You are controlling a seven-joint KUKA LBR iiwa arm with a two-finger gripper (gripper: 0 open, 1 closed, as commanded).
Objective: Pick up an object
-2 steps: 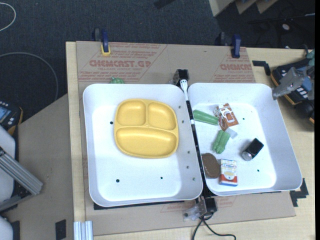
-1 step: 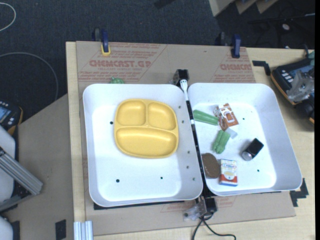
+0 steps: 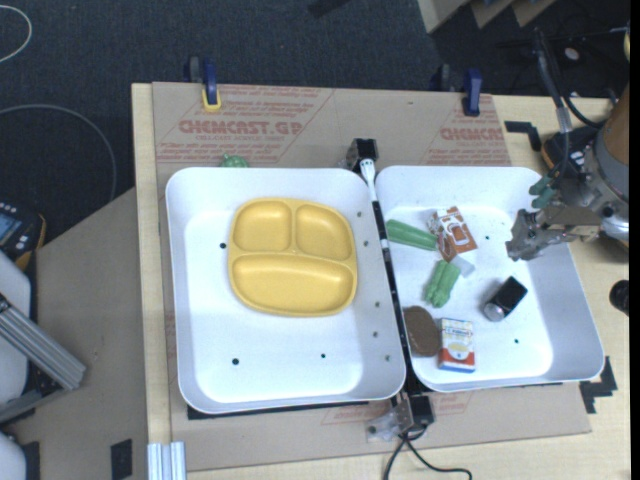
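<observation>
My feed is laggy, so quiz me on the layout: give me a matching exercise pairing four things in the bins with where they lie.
Things:
1. yellow divided plate
2. black cylinder
3. brown oval piece
4. red and white carton

Places:
A. right bin, at its left edge toward the near side
B. middle of the left bin
C. right bin, near its front rim
D. right bin, below the gripper

Pairs: 1-B, 2-D, 3-A, 4-C
</observation>
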